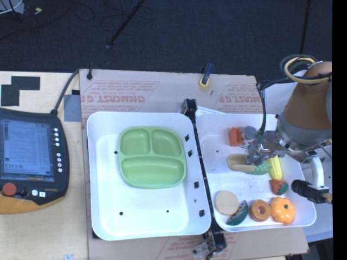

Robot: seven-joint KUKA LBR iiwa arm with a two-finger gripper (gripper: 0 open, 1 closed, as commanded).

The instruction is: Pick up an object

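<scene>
The cardboard sheet (135, 93) under the bins carries red printing, upside down from here and too faint for me to read. To the left lies a control tablet (30, 153) with a lit screen and a red button; its text is too small to read.

The left bin (108, 210) holds a light green plate (152, 157) with three compartments. The right bin (217, 140) holds toy food. The arm (306, 110) reaches in from the right, and its gripper (259, 150) is low over the middle of this bin. If it is clenched or released, I cannot tell; the metal parts hide this.

Just beside the gripper lie a beige flat piece (238, 163), a green piece (262, 169) and a yellow corn cob (275, 167), all close together. An orange-red block (236, 136) sits behind them. Along the front wall are a round beige disc (226, 202), a watermelon slice (237, 214), a brown donut (259, 210), an orange pumpkin (282, 209) and a small strawberry (279, 187). These crowd the front right corner.
</scene>
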